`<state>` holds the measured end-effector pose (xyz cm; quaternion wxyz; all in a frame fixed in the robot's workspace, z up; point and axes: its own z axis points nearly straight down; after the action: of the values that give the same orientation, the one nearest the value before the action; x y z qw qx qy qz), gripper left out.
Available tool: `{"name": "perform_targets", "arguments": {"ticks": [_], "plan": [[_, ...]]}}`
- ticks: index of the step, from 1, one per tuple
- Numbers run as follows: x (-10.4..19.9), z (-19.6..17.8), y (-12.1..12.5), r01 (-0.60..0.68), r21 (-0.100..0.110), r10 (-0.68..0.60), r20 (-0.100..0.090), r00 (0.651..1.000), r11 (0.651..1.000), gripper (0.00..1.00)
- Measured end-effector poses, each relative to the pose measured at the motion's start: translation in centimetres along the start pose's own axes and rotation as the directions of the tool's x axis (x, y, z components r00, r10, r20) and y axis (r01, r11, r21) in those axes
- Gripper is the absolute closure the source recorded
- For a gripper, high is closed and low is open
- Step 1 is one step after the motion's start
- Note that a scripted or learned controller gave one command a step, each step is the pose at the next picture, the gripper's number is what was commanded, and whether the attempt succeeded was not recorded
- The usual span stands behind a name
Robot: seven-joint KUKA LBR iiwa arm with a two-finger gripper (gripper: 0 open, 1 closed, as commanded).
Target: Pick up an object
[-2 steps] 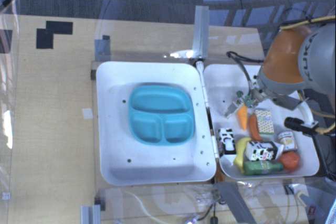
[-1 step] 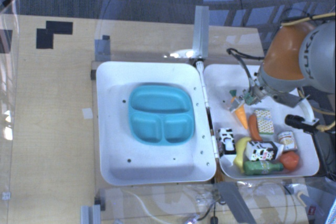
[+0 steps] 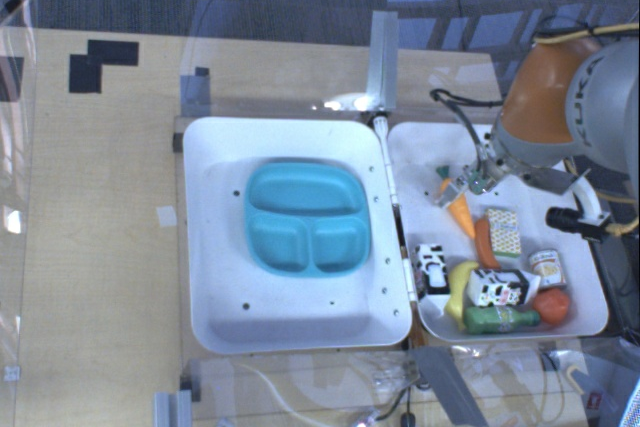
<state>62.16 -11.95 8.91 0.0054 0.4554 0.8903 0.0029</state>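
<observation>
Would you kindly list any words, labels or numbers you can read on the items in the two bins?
No text is readable.
Small can: label too blurred to read.
Black-and-white carton: print too small.
Green bottle: label blurred.
Yellow patterned packet: no legible words.

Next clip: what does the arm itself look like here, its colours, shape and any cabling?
The arm is rounded and grey, with a broad orange band above the wrist. Black cables loop beside the wrist. The pincer is a small metallic assembly with greenish-teal parts, and a black fitting projects below the wrist.
</observation>
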Motion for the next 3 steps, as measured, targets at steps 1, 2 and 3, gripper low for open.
{"name": "perform_targets", "arguments": {"ticks": [1, 2, 3], "plan": [[3.5, -15.6, -2.9, -0.278, 0.007, 0.278, -0.001, 0.961, 0.961, 1.0], [5.6, -14.0, -4.5, -0.325, 0.011, 0.325, -0.003, 0.946, 0.946, 1.0], [-0.5, -2.7, -7.2, -0.283, 0.007, 0.283, -0.001, 0.959, 0.959, 1.0]]}}
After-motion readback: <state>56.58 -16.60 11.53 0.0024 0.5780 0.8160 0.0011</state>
